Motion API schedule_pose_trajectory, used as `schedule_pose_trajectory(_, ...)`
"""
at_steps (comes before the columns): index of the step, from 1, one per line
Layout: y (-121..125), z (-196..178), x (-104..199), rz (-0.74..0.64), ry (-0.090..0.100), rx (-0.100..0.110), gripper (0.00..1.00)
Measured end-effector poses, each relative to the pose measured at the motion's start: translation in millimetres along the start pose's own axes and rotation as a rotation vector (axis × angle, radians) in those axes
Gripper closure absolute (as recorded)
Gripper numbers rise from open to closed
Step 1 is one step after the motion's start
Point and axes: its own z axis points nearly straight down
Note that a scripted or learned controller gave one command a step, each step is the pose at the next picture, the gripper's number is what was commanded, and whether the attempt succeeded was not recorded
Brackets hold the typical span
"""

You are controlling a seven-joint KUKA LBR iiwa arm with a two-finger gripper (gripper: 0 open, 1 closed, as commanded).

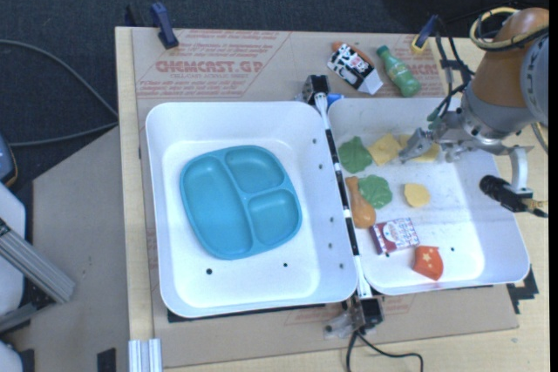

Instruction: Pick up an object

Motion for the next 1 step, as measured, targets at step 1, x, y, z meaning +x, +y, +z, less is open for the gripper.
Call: schedule_pose_trajectory(1, 0.8, -10.4, 0.1, -0.001, -0.001, -0.003, 1.00)
